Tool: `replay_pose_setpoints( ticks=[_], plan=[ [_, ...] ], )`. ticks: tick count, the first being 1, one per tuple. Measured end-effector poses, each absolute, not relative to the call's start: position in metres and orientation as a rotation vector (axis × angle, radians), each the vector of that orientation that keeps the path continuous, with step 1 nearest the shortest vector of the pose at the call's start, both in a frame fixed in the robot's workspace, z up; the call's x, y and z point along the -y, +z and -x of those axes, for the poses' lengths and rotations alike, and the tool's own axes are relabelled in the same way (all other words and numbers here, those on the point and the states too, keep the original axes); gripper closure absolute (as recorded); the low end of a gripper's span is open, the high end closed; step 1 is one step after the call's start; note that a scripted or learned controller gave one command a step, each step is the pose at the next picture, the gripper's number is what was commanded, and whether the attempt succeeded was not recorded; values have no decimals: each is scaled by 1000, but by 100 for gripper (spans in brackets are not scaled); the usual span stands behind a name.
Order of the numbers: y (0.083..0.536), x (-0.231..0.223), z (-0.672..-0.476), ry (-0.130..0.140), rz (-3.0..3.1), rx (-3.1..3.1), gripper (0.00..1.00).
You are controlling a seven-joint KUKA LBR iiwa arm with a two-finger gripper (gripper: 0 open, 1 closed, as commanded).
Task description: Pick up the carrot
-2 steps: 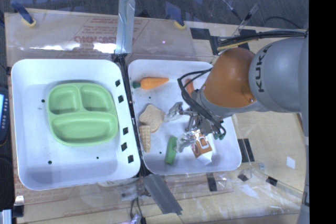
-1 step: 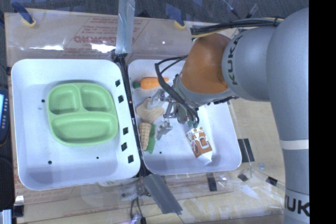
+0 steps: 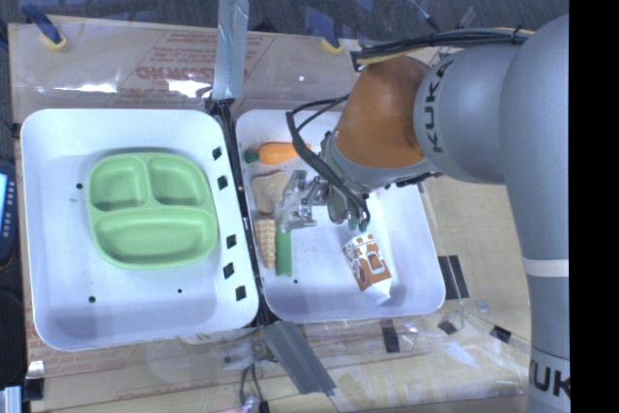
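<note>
while the hand (image 3: 308,203) hangs spread and empty near the carrot (image 3: 278,153), it should centre over it before pinching.

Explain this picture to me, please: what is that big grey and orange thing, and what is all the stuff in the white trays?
You are looking down at a slant from one fixed camera above a workbench. The big grey shape with the orange band is a robot arm reaching in from the right. At its tip is a metal gripper, a two-fingered hand; I cannot tell whether its fingers are open or shut, and nothing shows between them. Two shallow white bins sit side by side. The left bin holds a green divided plate. The right bin holds the carrot near its far edge, a corn cob, a green stick-like item and a small printed packet. The arm's job is to pick up the carrot, which lies untouched.
</note>
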State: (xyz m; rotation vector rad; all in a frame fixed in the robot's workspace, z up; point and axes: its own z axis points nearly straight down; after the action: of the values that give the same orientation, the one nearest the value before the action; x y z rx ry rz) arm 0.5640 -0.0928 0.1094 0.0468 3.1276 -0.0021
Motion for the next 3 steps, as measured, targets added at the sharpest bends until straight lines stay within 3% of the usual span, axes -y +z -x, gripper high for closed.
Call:
replay_pose_setpoints(
  ticks=[1, 2, 3],
  plan=[
    [197, 28, -650, 1, 151, -3128, 100],
    [193, -44, -657, 2, -359, -3118, 100],
    [272, -110, -642, 4, -1173, -2910, 100]
  ],
)
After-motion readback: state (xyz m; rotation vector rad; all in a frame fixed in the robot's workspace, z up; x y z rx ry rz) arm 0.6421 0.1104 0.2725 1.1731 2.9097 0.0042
